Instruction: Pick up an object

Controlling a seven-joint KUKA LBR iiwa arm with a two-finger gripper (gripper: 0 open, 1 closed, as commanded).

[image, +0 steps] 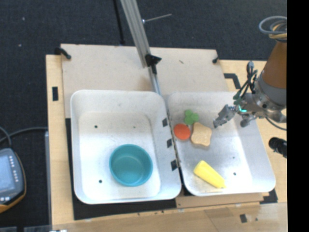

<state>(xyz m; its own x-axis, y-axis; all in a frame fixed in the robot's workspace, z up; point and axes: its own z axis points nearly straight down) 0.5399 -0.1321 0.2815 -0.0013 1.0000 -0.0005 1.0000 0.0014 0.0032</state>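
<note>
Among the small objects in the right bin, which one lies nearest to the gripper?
The tan bread-shaped piece. It lies closest to the gripper, while the green piece, orange piece and yellow piece lie farther away.

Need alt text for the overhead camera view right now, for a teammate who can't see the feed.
The gripper hangs open over the right bin, holding nothing, just right of a tan piece, an orange-red ball and a green piece. A yellow object lies nearer the bin's front. The left bin holds a teal bowl.
</note>
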